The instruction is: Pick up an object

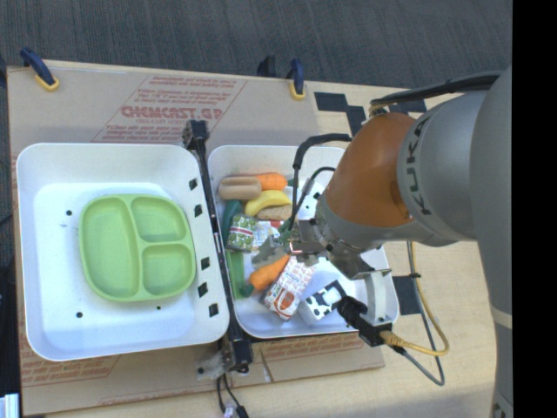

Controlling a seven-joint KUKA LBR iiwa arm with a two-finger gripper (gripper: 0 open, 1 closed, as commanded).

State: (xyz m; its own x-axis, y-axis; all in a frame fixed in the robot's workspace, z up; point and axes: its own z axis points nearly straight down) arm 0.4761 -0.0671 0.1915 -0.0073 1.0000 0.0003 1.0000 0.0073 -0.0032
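Arm (409, 181) reaches in over the right bin (326, 325); its gripper (291, 244) sits low among the clutter there, and whether the jaws are spread or closed cannot be told. Right bin holds a hot dog (239, 185), banana (268, 202), two carrots (268, 273), a green packet (244, 233) and a red-and-white packet (287, 290). Left bin (35, 233) holds a green divided plate (137, 246).
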